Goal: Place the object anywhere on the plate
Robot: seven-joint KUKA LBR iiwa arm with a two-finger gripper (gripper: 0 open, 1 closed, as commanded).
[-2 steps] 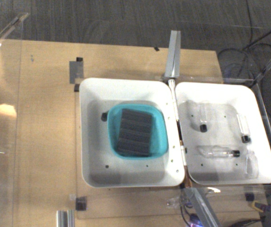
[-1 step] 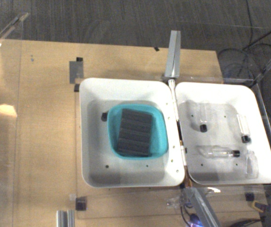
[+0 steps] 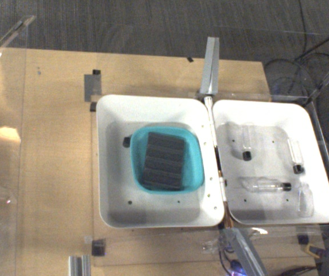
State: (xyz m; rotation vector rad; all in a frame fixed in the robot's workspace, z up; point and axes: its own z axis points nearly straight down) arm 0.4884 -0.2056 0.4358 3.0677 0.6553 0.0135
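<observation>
Camera view, you see dark ribbed rectangular block (image 3: pixel 164 161) lying centred on turquoise square plate (image 3: pixel 194 164), frame centre-left; pincer state: cannot tell. Avoid disturbing block.

Ridged block (image 3: pixel 164 160) on plate (image 3: pixel 196 171) in left bin (image 3: pixel 112 154); maybe tubes (image 3: pixel 266 184) in right bin (image 3: pixel 319 154).

Even overhead light; glare patch on the bench (image 3: pixel 38 171) near its left edge; image soft and slightly grainy throughout.
</observation>
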